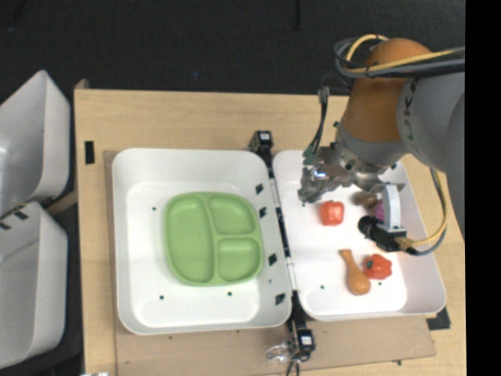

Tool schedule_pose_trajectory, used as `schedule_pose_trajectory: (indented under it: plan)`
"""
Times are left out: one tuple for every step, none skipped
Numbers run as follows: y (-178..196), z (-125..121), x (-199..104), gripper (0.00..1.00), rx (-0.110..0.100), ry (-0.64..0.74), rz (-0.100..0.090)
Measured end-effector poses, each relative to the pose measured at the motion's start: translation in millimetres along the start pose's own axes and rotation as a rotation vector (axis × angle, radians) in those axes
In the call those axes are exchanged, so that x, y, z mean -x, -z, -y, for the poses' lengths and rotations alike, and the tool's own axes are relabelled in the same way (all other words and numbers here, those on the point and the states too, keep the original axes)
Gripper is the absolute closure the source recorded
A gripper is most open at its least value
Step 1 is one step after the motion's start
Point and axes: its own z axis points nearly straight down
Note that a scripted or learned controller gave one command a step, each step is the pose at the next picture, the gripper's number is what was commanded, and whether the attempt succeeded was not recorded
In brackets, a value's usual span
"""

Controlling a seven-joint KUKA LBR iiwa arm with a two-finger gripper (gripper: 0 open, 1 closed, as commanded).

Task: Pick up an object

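The left bin [133,304] held a green divided plate [212,237]; the right bin [419,292] held a red pepper [332,213], an orange gourd [354,273] and a tomato [379,267]; the state of the gripper [315,185] I could not tell

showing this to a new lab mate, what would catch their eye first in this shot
Probably the pale green divided plastic plate lying alone in the left white bin. Next, the grey arm with its orange band reaching in from the right, its two-finger gripper poised over the right white bin, just beside a small red block. An orange gourd-shaped toy lies nearer the front.
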Motion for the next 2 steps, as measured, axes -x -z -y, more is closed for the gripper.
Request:
schedule_pose_trajectory:
  plan:
    - [-7, -8, -56, 1.0, -0.001, 0.0, 0.0]
    - [8, -14, -110, 1.0, 0.0, 0.0, 0.0]
